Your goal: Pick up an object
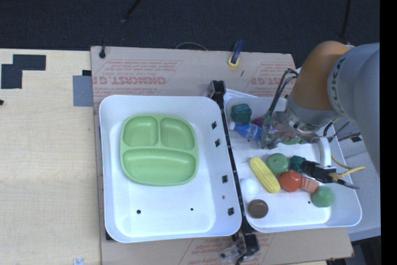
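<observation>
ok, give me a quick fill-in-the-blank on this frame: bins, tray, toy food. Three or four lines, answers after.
1. The green divided tray lies in the ____ bin of the camera view.
2. That tray has ____ compartments.
3. The yellow toy corn lies in the ____ bin.
4. The arm above the right bin carries an ____ band.

Missing words: left; three; right; orange

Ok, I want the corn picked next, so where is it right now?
The corn lies in the right bin, near that bin's left side, just left of the red toy and above the brown ball.
</observation>
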`<state>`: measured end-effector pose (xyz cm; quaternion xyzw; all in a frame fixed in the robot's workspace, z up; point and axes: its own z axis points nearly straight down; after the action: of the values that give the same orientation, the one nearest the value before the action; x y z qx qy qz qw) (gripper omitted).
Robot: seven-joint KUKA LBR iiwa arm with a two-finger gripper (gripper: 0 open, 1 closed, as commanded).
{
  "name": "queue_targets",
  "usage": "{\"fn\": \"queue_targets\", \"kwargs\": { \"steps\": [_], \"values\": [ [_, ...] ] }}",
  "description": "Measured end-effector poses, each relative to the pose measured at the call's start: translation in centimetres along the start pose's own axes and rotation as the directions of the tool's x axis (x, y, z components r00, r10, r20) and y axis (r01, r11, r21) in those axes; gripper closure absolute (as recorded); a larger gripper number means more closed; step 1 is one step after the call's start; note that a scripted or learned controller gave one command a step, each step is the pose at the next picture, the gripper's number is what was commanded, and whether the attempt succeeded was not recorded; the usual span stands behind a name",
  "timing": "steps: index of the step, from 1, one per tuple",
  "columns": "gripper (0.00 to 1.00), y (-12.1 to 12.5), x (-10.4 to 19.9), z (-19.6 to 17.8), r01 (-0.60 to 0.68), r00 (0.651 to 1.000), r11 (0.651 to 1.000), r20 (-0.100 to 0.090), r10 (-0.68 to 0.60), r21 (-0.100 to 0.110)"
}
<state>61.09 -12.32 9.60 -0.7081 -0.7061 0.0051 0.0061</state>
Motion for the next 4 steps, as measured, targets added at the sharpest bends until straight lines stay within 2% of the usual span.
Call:
{"fn": "queue_targets", "kwargs": {
  "steps": [1,2,3,4],
  "values": [
    [1.00,0.2,0.9,-5.5,0.003,1.000,1.000,0.001,-0.003,-0.019],
    [1.00,0.4,1.5,-11.6,0.003,1.000,1.000,0.001,-0.003,-0.019],
    [1.00,0.4,1.4,-13.2,0.003,1.000,1.000,0.001,-0.003,-0.016],
    [1.00,-2.7,5.9,-13.4,0.004,1.000,1.000,0.000,-0.004,-0.011]
  ]
}}
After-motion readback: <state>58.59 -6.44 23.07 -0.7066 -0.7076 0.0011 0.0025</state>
